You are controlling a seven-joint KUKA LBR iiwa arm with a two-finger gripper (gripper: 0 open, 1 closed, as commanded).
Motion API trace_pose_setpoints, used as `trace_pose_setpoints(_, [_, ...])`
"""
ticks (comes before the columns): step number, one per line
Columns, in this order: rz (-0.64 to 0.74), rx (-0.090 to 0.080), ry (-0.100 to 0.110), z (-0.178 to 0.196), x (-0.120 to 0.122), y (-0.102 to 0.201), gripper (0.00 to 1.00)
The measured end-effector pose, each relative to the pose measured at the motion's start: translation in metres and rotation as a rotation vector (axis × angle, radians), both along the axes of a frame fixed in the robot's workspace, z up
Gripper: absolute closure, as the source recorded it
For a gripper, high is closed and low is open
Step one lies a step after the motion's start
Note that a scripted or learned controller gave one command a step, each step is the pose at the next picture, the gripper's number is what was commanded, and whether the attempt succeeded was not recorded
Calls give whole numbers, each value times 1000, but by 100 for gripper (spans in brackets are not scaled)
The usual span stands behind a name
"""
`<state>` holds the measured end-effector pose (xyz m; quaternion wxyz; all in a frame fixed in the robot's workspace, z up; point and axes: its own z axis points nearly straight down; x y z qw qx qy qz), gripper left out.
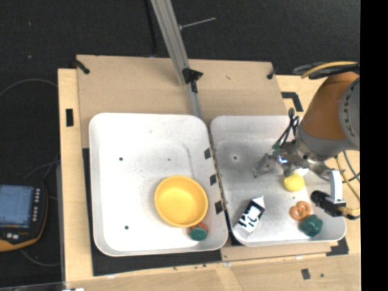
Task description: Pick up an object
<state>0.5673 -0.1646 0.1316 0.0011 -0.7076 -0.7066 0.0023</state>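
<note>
Camera view: bench (139, 90) on dark floor. Left bin (121, 138): yellow bowl (180, 200), green toy (198, 232) just beside. Right bin (242, 144): carton (250, 216); gripper (276, 162) low, grip state unclear; yellow ball (294, 182) just right; orange toy (299, 210), teal toy (312, 226).

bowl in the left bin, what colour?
Yellow. The bowl shows plainly in the camera view.
</note>
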Motion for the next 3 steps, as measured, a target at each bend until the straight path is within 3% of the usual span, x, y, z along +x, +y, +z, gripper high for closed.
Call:
trace_pose_setpoints(1, [-5, 1, -10, 15, 3, 0, 100])
trace_pose_setpoints(3, [5, -1, -15, 124, 7, -3, 100])
